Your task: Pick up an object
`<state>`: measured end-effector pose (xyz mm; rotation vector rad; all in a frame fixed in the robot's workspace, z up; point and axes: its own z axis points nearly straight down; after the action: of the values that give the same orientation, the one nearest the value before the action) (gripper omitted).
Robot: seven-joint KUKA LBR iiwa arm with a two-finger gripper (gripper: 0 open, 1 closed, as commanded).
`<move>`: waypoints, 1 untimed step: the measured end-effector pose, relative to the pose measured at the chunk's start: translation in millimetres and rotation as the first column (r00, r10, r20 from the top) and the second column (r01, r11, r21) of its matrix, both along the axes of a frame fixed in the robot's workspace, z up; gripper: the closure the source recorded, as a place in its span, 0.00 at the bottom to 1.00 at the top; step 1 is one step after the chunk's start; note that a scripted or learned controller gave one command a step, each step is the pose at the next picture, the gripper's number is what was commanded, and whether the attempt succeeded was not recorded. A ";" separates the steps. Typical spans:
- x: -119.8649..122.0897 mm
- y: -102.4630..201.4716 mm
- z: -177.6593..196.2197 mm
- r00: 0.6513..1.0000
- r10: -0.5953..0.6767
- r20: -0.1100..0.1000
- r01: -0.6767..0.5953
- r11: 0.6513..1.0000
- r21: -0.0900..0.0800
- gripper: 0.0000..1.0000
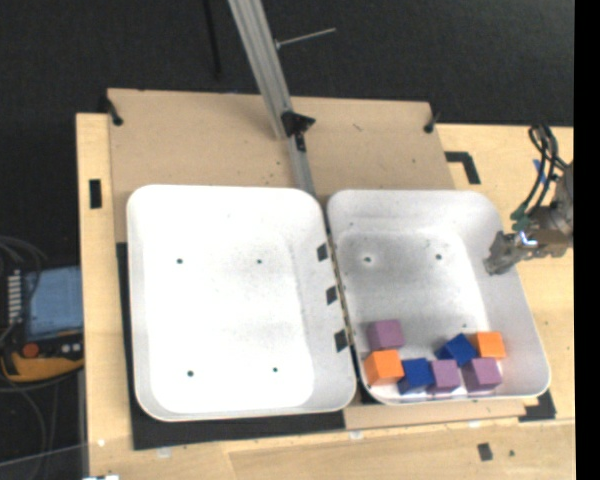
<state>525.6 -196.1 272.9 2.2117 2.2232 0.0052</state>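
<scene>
Several small blocks lie clustered at the near end of the right bin (420, 218). They include a purple block (385, 333), an orange block (384, 365) just in front of it, a blue block (417, 375), another blue block (459, 348) and an orange block (490, 344). My gripper (505, 252) hangs at the right bin's far right rim, well above and to the right of the blocks. Nothing can be seen in its grasp.
The left bin (230, 298) stands beside the right one, joined to it by black clips (332, 293). A slanted metal pole (270, 78) rises behind the bins. A blue device with cables (45, 313) lies off the bench's left side.
</scene>
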 end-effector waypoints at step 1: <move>18.8 49.9 5.5 1.000 0.002 -0.003 -0.002 1.000 0.002 1.00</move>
<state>544.3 -146.2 278.3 2.2116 2.2285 0.0036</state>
